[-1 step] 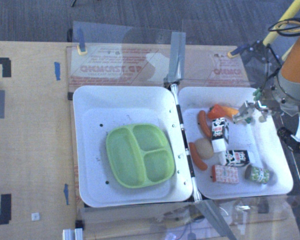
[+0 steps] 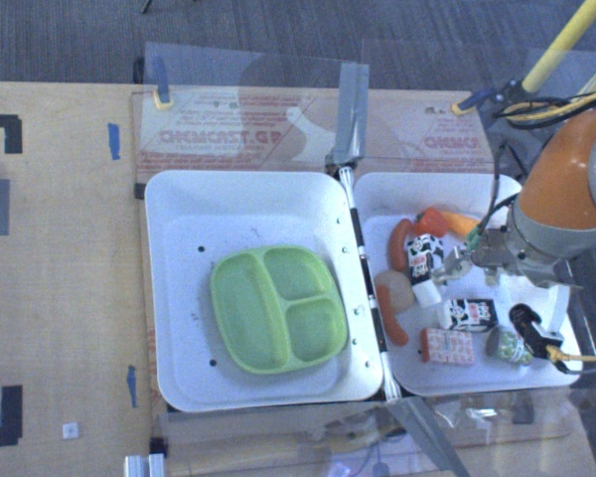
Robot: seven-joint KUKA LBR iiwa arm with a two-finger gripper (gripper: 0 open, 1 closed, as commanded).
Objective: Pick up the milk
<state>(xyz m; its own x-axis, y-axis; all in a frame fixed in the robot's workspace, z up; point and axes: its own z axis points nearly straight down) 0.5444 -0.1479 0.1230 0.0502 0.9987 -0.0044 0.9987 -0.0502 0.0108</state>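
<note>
Pincer (image 2: pixel 464 257) beside milk (image 2: pixel 424 254).

Even, bright overhead light gave soft shadows; glare washed the white bins (image 2: pixel 179 207); the frame was slightly soft.

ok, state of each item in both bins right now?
Green three-compartment plastic tray: flat in left bin, nothing in it.
Cow-print milk carton: right bin, beside gripper, not gripped.
Second cow-print carton: lying down, untouched.
Red patterned box: lying flat.
</note>
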